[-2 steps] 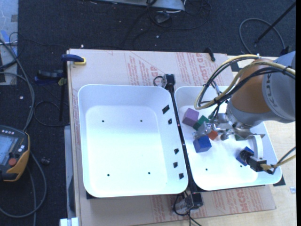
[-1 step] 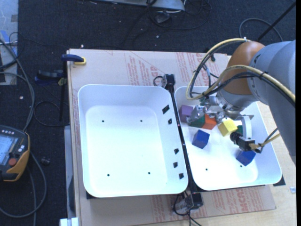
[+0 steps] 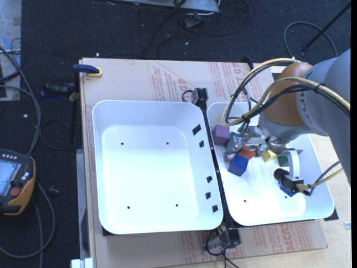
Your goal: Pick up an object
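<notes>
My gripper (image 3: 239,146) hangs low over the left part of the right bin (image 3: 268,211), under the grey arm with its orange band (image 3: 284,102). A blue block (image 3: 239,164) lies just below the gripper, touching or nearly touching it. Up and to the left, by the bin's left wall, sits a purple block (image 3: 221,134). A small yellow piece (image 3: 269,156) and a green piece (image 3: 283,160) lie to the right of the gripper, partly hidden by the wrist. I cannot see anything held.
The left bin (image 3: 111,121) stands beside the right one, its wall close to the gripper's left. Yellow cables (image 3: 245,94) loop above the wrist. A blue clamp (image 3: 86,70) sits at the bench's far left corner.
</notes>
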`<action>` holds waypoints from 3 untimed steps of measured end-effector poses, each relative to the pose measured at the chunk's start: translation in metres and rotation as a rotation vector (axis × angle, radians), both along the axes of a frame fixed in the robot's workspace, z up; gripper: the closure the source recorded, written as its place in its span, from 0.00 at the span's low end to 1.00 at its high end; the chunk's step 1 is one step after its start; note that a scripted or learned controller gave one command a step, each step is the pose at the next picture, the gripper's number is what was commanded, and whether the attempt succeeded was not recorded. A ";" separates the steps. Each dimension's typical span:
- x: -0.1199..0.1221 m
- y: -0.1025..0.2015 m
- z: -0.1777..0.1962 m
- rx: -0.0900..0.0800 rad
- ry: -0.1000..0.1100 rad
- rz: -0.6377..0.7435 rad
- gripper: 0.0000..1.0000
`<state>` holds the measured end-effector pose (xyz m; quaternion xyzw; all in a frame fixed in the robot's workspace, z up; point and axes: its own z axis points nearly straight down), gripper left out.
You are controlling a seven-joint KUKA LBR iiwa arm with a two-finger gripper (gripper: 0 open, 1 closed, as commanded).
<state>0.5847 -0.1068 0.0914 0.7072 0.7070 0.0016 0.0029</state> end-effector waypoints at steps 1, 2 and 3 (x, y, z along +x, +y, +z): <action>-0.021 0.002 -0.001 0.000 0.003 -0.001 0.00; -0.020 0.002 -0.001 0.000 0.003 -0.001 0.00; -0.020 0.002 0.010 -0.001 0.002 -0.002 1.00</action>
